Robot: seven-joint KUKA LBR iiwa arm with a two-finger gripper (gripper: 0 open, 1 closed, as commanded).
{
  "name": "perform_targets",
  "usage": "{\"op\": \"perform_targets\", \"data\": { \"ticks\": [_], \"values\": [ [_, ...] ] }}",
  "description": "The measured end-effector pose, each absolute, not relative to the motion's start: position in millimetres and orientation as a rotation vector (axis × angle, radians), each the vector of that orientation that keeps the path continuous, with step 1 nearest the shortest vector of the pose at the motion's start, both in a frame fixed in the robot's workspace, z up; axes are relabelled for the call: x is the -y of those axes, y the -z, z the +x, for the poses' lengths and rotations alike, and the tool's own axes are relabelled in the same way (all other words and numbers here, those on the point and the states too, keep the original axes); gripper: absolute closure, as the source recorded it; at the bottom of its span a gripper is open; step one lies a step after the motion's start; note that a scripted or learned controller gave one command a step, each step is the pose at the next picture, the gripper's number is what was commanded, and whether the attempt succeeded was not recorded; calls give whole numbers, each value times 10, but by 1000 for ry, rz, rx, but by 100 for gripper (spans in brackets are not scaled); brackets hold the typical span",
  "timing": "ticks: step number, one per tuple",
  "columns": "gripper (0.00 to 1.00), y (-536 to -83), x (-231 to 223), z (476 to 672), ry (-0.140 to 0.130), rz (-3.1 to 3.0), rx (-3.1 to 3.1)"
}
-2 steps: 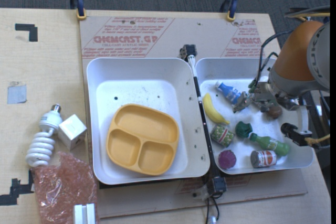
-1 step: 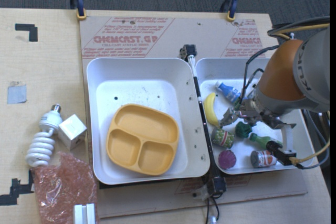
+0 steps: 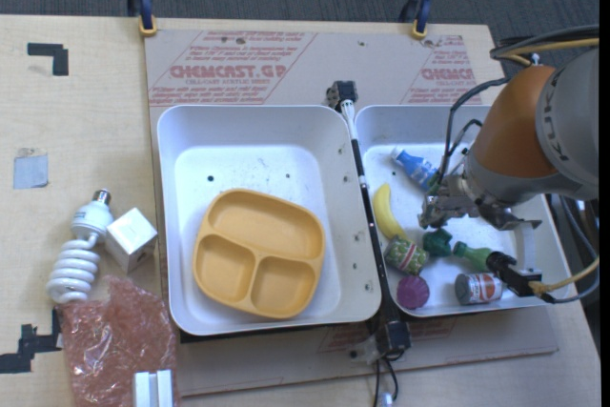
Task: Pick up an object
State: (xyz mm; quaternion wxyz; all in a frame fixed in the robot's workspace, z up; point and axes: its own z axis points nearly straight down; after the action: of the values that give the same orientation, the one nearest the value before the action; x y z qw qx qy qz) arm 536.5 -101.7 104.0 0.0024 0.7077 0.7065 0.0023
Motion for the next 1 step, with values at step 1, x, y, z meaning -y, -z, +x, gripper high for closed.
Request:
{"op": "perform_targets", "data": {
  "ticks": [1],
  "values": [
    [0,-1039,1017,5364,-7,2220,-2217]
  ]
}}
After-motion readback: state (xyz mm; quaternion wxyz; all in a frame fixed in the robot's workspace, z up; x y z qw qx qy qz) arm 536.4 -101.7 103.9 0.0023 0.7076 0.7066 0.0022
